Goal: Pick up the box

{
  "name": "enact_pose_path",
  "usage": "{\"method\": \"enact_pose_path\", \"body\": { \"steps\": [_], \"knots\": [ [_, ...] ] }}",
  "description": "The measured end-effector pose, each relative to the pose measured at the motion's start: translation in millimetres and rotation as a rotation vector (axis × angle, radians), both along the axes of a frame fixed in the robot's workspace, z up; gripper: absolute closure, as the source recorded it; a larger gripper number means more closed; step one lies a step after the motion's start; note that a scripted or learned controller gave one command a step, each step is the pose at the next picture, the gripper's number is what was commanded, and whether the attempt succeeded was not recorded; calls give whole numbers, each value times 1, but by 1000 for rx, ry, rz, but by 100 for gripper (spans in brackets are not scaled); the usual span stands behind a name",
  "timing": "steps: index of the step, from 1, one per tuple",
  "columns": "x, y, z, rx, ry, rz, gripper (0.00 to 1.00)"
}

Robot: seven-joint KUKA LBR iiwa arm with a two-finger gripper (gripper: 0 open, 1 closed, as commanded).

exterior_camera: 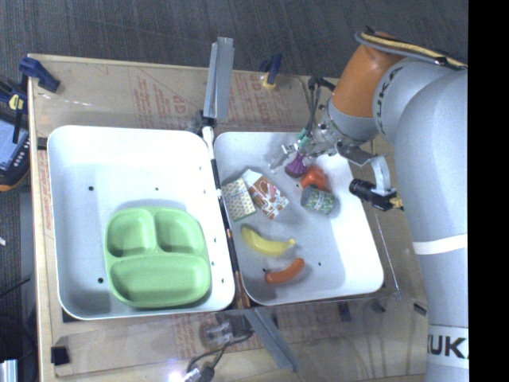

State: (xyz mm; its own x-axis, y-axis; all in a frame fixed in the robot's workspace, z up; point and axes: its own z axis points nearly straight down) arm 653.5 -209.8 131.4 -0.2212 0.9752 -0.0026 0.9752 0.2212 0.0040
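Plywood formed the counter (143, 94), red print on it too faint to read. Nearest lay a green tray (157, 256) in the left bin (71, 157), and a sausage (285, 271) and banana (267, 242) in the right bin (358, 261). Beyond them the box (268, 196) sat mid-bin beside a packet (238, 199), its label illegible, probably loose for picking. Farthest, the gripper (306, 151) hovered by a purple toy (296, 165); its state I could not tell. "KU" showed on the arm (421, 150).

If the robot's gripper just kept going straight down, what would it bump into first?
Probably the purple toy right under the gripper, in the right bin; depth is hard to judge. The box lies further left.
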Motion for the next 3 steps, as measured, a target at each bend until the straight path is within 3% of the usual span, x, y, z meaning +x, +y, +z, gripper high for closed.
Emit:
{"method": "enact_pose_path", "body": {
  "steps": [1,2,3],
  "knots": [
    [-59,-1,-17,-7,-40,-28,0],
    [-29,0,6,2,4,-62,0],
    [-11,1,-37,0,2,38,0]
  ]
}}
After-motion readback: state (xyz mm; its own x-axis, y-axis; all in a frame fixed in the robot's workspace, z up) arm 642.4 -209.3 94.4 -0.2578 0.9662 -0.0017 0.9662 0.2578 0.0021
